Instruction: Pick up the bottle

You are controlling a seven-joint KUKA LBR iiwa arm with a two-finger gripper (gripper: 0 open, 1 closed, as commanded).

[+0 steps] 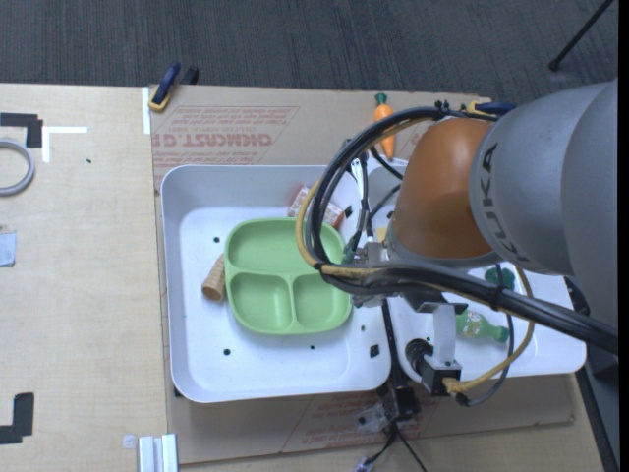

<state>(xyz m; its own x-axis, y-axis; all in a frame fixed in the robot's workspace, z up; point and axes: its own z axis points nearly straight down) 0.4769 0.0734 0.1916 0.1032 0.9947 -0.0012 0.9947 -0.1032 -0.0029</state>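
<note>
The jaws are sitting beneath the wrist and its cable loops (334, 214); whether they are released or clenched cannot be told.

Nearest the camera, the bottle (482, 327) is lying on its side in the right bin (541, 354), clear with a greenish tint, just beside the hardware hanging under the arm (550, 185). Nothing is showing it being gripped.

Further back, a green divided tray (285, 273) is resting in the left bin (172, 293), with a cork-like piece (213, 278) touching its left edge. Beyond the bins, a toy carrot (383, 131) is lying on the cardboard.

Risk, as a judgement: the bottle's round, smooth body is likely to roll or squirt sideways if the closing is off-centre, and the bin wall nearby is limiting approach room.
</note>
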